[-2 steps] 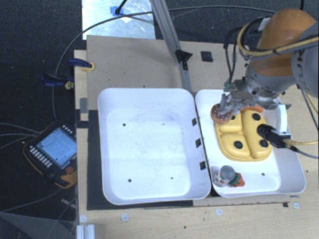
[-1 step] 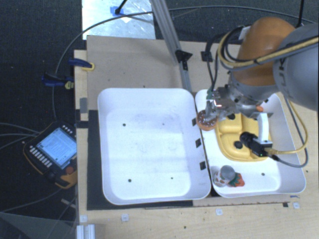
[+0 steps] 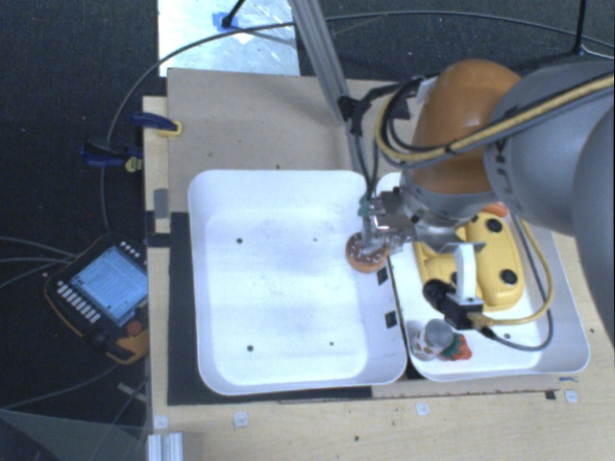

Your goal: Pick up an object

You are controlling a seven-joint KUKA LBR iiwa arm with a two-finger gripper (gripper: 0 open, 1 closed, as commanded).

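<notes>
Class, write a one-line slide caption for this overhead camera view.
Gripper poised above a round brown object at the left bin's right edge.

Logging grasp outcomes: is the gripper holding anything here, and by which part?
Cannot be told. The gripper sits right above a small round brown object at the left bin's right edge, but the contact itself is hidden.

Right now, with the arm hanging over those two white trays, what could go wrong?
The gripper sits at the right rim of the left bin, beside a small round brown object resting on that rim. A nudge might tip the object off or into either bin. I cannot tell whether it is gripped, so a lift may come up without it. The yellow object and the small items in the right bin lie under the arm and could get bumped.
</notes>
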